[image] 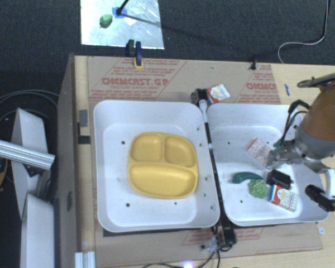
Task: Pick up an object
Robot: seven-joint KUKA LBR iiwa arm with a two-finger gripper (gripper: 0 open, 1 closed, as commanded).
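My gripper hangs low over the right bin, near its right side, with the grey arm and its orange band behind it. Just left of the gripper lies a red-and-white packet. Directly below the gripper sits a small black thing. A teal curved object and a green knobbly ball lie side by side towards the bin's front. A colourful small box rests beside the ball. Nothing shows between the gripper's tips.
The left bin holds a yellow divided plate. A small carton lies on the cardboard behind the bins. A black divider runs between the two bins.
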